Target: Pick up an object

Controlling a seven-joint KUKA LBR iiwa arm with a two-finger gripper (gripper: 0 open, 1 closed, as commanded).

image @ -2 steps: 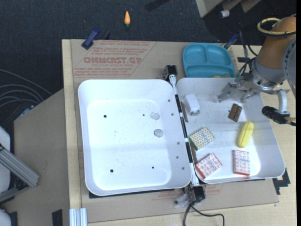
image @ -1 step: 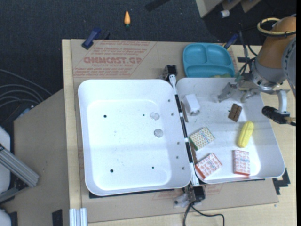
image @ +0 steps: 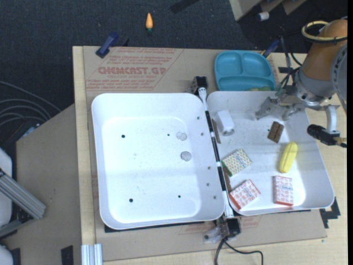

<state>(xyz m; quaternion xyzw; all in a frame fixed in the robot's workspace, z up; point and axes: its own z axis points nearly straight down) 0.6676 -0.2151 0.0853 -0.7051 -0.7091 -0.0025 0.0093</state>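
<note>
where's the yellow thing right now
The yellow object lies in the right bin, toward its right side, just below the small brown block and above the red-patterned packet.

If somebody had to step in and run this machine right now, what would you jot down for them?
End effector: over the back of the right bin, nothing between its fingers; open or shut is unclear.
Things, all in the right bin: white block, brown piece just below the end effector, yellow item, patterned packet, two red-and-white packets and.
Left bin: two small round discs.
Done: nothing picked up.
Left: grasp one object and lift it; the brown piece looks nearest.
</note>
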